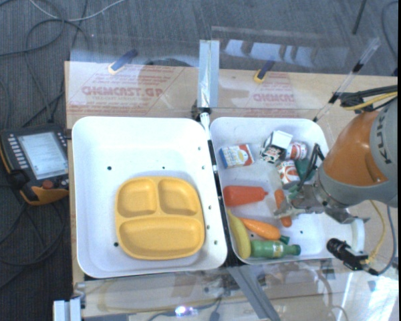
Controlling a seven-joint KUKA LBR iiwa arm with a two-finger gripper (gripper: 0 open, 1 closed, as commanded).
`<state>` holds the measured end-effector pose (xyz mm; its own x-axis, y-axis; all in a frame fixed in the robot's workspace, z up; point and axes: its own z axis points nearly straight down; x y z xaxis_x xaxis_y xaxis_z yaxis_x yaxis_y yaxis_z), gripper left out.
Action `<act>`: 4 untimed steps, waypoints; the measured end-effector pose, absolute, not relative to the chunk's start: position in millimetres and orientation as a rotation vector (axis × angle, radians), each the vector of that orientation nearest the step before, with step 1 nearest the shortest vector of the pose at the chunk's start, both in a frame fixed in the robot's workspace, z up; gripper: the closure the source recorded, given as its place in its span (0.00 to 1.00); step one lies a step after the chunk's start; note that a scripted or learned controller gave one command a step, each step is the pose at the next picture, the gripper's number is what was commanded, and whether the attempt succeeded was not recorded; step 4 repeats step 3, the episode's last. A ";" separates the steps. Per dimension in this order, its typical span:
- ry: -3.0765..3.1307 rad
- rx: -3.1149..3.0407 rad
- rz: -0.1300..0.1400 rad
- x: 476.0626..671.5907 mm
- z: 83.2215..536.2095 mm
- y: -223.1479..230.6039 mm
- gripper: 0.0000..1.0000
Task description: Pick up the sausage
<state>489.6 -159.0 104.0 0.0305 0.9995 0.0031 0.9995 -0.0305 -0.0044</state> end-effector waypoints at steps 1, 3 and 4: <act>-2.069 -2.362 0.005 484.3 220.5 -100.8 1.00; -2.177 -2.255 0.010 489.4 190.1 -83.4 1.00; -2.177 -2.255 0.010 489.4 190.1 -83.4 1.00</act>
